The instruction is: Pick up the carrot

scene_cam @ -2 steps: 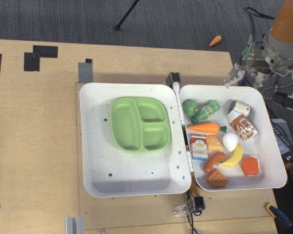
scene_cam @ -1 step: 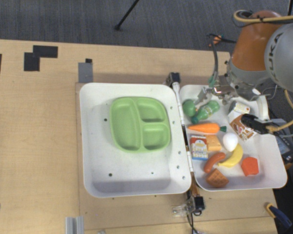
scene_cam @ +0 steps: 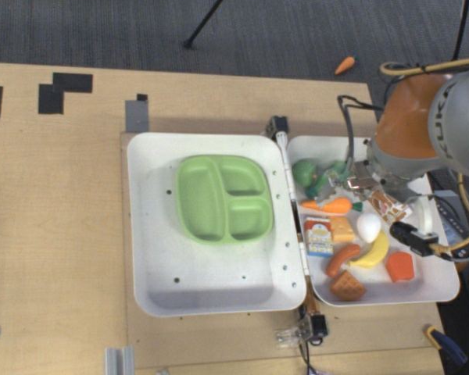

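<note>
Nearest the lens, the wooden counter (scene_cam: 55,233) ran along the bottom edge, far to the left of the gripper. Left bin (scene_cam: 152,287), well left of the gripper, held a green divided plate (scene_cam: 223,198) lying flat. Right bin (scene_cam: 445,287) sat touching it along the middle rims, and the gripper (scene_cam: 352,180) hung over this bin's upper part, under the grey arm (scene_cam: 434,123) with its orange band.

Contents, left to right: a green vegetable (scene_cam: 303,172) just left of the gripper; a small printed carton (scene_cam: 318,237) below and left; the carrot (scene_cam: 331,206) lay on its side just below the gripper, slightly left, close beneath it but contact not readable. A yellow block (scene_cam: 344,229) lay below the carrot, a sausage (scene_cam: 342,258) and a brown waffle-like piece (scene_cam: 348,287) lower still. A white egg (scene_cam: 368,227) and a banana (scene_cam: 373,253) lay below and right; a red-orange block (scene_cam: 400,266) farther right.

Gripper state: could not tell, wiring and wrist hid it.

Second small orange piece (scene_cam: 343,65) lay on the carpet, above the gripper.
</note>
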`<control>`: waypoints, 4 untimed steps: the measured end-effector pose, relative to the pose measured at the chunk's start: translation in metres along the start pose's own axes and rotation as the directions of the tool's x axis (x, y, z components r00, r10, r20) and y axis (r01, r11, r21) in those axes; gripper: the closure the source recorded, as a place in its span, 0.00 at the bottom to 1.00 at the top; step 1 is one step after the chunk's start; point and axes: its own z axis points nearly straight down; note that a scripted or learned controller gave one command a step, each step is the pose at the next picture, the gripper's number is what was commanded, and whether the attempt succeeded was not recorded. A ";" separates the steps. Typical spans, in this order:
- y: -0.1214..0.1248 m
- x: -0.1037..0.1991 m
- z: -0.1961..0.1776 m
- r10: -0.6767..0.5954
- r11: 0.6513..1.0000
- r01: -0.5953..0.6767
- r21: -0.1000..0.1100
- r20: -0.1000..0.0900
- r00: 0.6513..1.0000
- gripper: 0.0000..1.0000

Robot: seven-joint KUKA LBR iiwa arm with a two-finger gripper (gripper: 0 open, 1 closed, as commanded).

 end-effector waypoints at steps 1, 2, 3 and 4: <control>-0.008 -0.006 0.042 0.090 0.996 -0.090 -0.019 0.006 0.996 0.00; 0.015 -0.026 0.043 0.455 0.890 -0.455 -0.012 -0.003 0.891 0.00; 0.017 -0.028 0.029 0.451 0.893 -0.450 -0.019 0.000 0.893 1.00; 0.075 0.008 -0.053 0.516 0.856 -0.516 -0.003 -0.002 0.856 1.00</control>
